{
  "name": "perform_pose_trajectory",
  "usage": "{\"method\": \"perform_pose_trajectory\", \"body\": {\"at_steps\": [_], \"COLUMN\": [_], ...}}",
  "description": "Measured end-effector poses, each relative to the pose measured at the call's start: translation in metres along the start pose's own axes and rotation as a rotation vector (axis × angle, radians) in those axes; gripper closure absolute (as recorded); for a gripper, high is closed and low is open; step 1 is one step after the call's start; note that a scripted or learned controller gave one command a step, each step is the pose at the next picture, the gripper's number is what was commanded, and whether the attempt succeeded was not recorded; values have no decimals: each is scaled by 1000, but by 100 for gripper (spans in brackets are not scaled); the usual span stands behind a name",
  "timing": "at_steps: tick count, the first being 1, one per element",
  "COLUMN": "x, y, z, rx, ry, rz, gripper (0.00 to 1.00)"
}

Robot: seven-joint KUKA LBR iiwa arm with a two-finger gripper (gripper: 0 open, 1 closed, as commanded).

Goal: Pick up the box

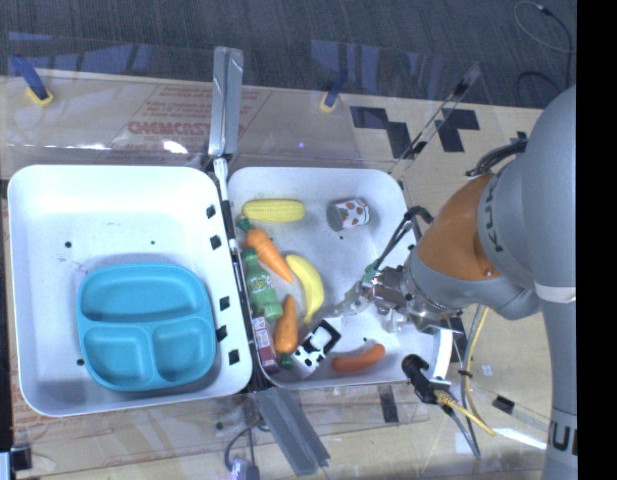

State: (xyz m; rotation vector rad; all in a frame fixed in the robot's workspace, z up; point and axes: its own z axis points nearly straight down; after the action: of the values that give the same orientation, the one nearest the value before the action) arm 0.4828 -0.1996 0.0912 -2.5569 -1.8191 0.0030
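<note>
gripper point(373, 290): low over right bin's right half, fingers blurred, cannot tell their spread; nothing visibly between them
box point(315, 345): black-and-white patterned, small, lying tilted near right bin's front wall, between orange carrot point(287, 325) and sausage point(358, 358)
gap: box sits near gripper, toward front-left, not touching
step: approach, no grasp yet
do it well: centre over box, align jaws across its short sides, descend clear of banana point(309, 283) and sausage
risk: neighbours crowd it, easy to snag
</note>
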Motion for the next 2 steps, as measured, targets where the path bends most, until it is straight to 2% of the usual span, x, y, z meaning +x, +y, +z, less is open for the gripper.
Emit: {"method": "perform_pose_trajectory", "body": {"at_steps": [1, 2], "x": [45, -3], "y": [4, 0], "z": [0, 0], "rx": [-1, 0], "ry": [0, 1], "rz": [56, 180], "gripper": [0, 0]}}
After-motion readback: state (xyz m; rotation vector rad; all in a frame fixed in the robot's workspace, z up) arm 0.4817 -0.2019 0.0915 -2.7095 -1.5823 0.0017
